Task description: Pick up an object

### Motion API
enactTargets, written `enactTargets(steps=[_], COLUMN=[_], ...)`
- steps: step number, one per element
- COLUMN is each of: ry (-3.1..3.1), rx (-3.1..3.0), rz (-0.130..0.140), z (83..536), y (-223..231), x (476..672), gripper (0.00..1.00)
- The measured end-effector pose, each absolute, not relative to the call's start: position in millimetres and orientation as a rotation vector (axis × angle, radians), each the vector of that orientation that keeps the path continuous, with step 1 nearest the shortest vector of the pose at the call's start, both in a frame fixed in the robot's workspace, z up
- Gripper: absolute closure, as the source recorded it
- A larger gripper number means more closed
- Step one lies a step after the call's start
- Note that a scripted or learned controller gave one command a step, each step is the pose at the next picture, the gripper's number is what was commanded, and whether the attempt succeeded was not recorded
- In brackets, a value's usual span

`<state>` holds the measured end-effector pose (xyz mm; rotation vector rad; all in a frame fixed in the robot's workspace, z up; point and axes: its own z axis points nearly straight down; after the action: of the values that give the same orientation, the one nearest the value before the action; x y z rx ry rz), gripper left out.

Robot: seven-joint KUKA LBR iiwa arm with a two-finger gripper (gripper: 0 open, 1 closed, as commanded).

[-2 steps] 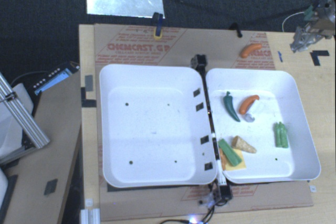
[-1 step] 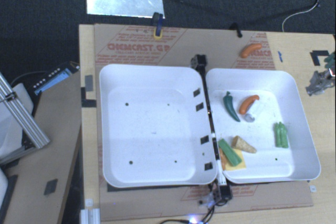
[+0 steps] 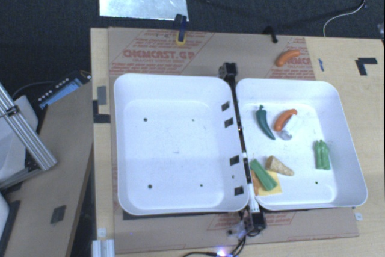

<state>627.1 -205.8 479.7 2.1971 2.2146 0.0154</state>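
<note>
choosing well means going for the lone ridged green plastic vegetable (image 3: 322, 154) in the right white bin (image 3: 346, 123), well apart from neighbours; gripper state: cannot tell.

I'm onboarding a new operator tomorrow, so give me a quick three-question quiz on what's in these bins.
1. True or false: the dark green pepper lies in the left bin.
2. What lies outside both bins, on the board behind the right bin? A) an orange sausage B) a green pepper C) a cheese slice
3. Fill in: the light green item sits nearest the right bin's ____ wall.

Key: 1 false; 2 A, the orange sausage; 3 right.
</note>
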Motion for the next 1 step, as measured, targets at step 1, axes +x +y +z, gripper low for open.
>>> enactTargets(steps=[1], ry=[2.217], rx=[2.217], rz=[0.005], z=[503.9], y=[-207.2], x=[556.6], gripper=[1.0])
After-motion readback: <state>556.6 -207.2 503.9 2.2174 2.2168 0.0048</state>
